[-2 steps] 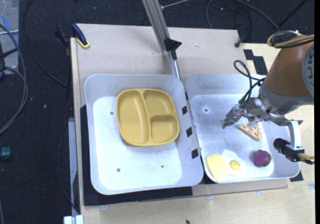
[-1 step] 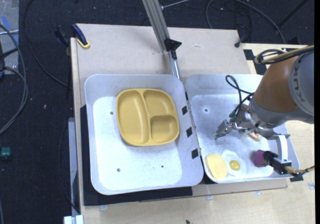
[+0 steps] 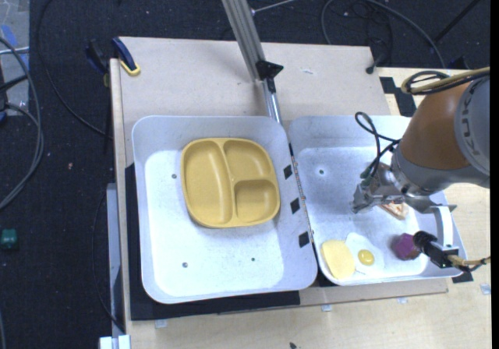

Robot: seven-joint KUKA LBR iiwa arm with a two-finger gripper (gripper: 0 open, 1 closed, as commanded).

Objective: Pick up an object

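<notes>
Two white bins sit side by side on the table (image 3: 343,67). The left bin (image 3: 156,262) holds a yellow divided plate (image 3: 230,182). In the right bin (image 3: 327,168) the gripper (image 3: 373,198) hangs low (open or closed, I cannot tell), near a purple object (image 3: 404,246), a fried-egg toy (image 3: 363,254) and a yellow slice (image 3: 337,259).

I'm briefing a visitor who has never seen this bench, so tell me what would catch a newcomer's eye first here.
First, the yellow divided plate, lying alone in the left bin. Next, the arm with its orange band, reaching in from the right, its gripper low over the right bin. Along that bin's front edge lie a yellow slice, a fried egg and a purple piece.
</notes>
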